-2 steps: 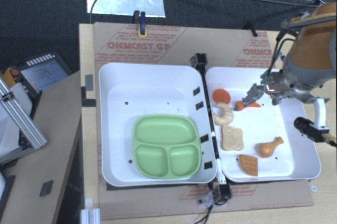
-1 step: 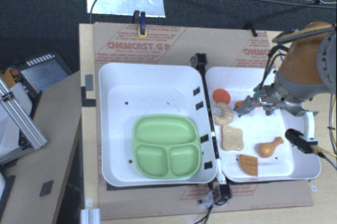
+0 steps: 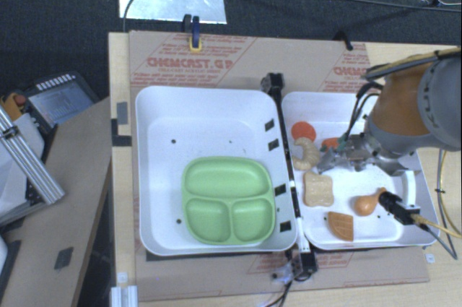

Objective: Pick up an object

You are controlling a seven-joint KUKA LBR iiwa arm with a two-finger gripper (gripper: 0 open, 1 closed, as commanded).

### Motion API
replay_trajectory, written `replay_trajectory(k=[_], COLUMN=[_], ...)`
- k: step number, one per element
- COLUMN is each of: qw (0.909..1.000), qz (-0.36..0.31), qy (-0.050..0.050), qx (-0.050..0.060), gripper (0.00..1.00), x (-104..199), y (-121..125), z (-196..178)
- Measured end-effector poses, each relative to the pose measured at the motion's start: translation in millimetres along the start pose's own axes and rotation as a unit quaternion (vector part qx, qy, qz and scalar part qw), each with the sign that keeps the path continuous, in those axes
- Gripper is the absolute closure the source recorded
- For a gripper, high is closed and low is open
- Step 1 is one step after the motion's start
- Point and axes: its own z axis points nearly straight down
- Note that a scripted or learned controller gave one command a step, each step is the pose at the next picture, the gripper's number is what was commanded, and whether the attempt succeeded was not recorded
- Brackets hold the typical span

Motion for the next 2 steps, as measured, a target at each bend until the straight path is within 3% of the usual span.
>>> replay_trajectory(k=[1,2], qw=[1.0000,1.0000], qz=[-0.001,-0.001], qy=[-0.001,-0.001], qx=[-0.003,-0.005], gripper=[1.00,1.00], x=[-0.2,1.2], y=[1.8,-0.8], z=[-14.0,-77.5])
